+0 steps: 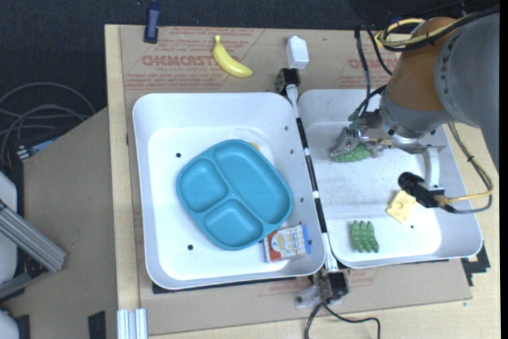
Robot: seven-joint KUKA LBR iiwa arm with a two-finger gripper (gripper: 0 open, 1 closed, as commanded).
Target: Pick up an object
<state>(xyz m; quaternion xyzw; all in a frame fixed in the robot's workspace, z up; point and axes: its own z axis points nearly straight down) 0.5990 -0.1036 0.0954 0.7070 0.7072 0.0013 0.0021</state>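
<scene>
Two white bins are seen on cardboard. Whether the gripper (355, 140) is closed cannot be told; it is lowered onto one green object (353, 154) in the right bin (456, 242). Nearby lie one yellow wedge (402, 208) and one green cluster (364, 236).

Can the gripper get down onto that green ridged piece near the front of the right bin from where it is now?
Probably yes. The green ridged piece lies alone on the right bin floor, nothing over it; the gripper sits further back in the same bin.
</scene>
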